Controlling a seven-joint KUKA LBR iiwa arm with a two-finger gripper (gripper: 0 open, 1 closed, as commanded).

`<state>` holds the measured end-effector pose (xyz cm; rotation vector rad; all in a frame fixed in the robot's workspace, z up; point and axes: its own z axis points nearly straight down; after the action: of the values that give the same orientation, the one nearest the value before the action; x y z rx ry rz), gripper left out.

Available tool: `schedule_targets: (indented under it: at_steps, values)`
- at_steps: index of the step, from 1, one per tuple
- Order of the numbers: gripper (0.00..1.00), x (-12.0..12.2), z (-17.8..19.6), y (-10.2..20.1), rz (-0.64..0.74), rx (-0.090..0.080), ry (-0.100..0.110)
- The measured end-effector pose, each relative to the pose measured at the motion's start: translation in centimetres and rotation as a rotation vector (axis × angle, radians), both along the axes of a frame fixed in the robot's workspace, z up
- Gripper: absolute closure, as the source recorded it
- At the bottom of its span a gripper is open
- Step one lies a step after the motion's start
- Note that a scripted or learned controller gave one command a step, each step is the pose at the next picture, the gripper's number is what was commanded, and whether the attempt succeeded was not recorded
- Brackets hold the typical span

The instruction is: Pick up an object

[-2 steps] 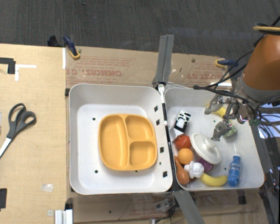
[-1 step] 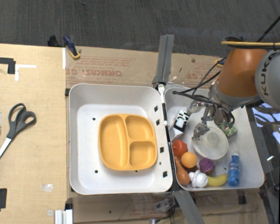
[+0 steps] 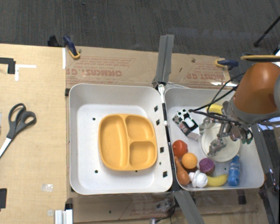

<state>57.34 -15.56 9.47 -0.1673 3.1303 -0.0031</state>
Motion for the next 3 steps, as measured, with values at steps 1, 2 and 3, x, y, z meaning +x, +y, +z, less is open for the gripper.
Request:
schedule_targets:
  at_steps: [1, 2, 3]
  values:
    - [0.00, -2.9, 0.2, -6.0, 0.020, 0.007, -0.003]
    - [0.00, 7.6, 0.0, -4.0, 0.062, 0.006, 0.000]
    - [0.00, -1.1, -0.2, -6.0, -0.231, 0.006, 0.004]
